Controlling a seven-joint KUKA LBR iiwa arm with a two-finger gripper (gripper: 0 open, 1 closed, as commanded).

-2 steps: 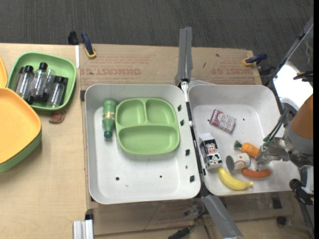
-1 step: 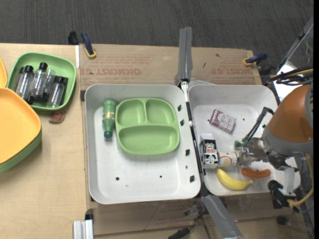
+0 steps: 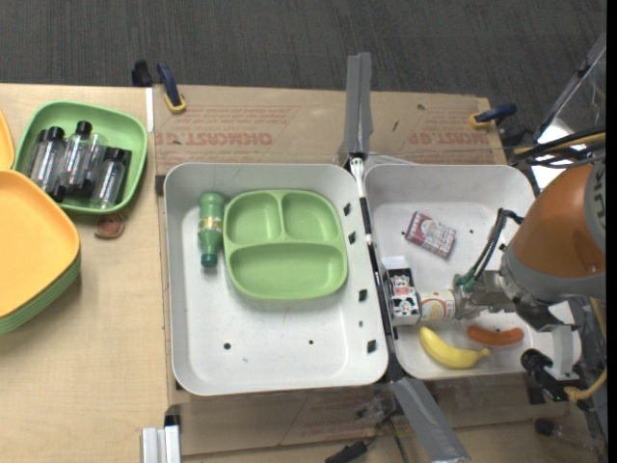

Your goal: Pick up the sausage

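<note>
The sausage (image 3: pixel 495 335), short and orange-red, lies near the front of the right bin (image 3: pixel 453 193). Just to its left is a yellow banana (image 3: pixel 449 349). The arm, with its orange band (image 3: pixel 569 230), reaches in from the right. My gripper (image 3: pixel 470 298) hangs low just above and to the left of the sausage, close to a small white and orange jar (image 3: pixel 436 307). I see nothing held in it.
The right bin also holds a black and white carton (image 3: pixel 401 291) and a maroon packet (image 3: pixel 430 233). In the left bin are a green divided plate (image 3: pixel 285 243) and a green bottle (image 3: pixel 209 228). A green tray of bottles (image 3: pixel 82 157) and stacked yellow plates (image 3: pixel 34 258) sit far left.
</note>
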